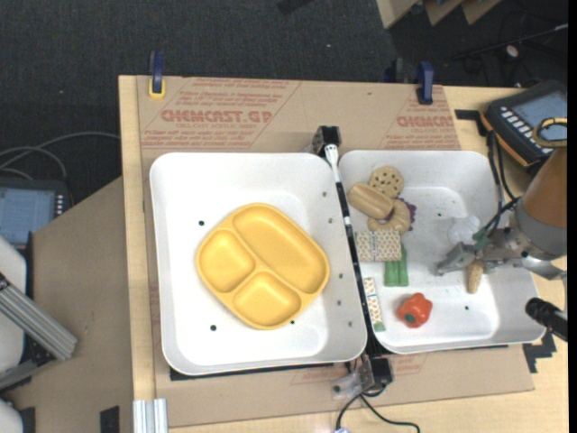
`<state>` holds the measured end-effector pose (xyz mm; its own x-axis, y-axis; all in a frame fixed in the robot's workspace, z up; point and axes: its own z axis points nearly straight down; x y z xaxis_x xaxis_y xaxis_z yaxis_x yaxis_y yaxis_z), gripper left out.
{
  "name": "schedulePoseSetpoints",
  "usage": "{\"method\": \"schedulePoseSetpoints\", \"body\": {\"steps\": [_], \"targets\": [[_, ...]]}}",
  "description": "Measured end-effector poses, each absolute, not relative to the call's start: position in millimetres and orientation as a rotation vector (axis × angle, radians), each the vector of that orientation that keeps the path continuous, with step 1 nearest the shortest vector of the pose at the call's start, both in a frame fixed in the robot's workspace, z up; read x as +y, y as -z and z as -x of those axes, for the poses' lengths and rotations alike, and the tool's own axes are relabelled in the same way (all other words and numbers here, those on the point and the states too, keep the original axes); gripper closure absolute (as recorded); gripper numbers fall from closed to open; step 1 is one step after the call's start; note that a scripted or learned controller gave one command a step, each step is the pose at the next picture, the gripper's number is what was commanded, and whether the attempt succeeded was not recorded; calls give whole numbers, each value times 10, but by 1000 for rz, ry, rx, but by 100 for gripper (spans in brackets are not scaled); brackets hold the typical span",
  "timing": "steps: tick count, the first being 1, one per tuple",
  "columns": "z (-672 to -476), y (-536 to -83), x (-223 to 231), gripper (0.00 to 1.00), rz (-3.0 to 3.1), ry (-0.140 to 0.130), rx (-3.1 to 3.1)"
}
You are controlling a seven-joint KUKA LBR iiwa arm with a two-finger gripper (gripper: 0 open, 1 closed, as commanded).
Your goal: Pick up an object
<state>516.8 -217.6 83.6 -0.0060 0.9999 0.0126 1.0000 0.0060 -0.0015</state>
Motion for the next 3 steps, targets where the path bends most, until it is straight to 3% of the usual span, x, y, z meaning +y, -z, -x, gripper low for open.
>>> {"method": "schedulePoseSetpoints", "body": {"steps": [1, 2, 3], "targets": [[-5158, -950, -2220, 100, 2218, 3, -2223], [-6178, -871, -1064, 100, 2220, 4, -2246], [-5996, -1918, -261, 100, 2215, 17, -2237]]}}
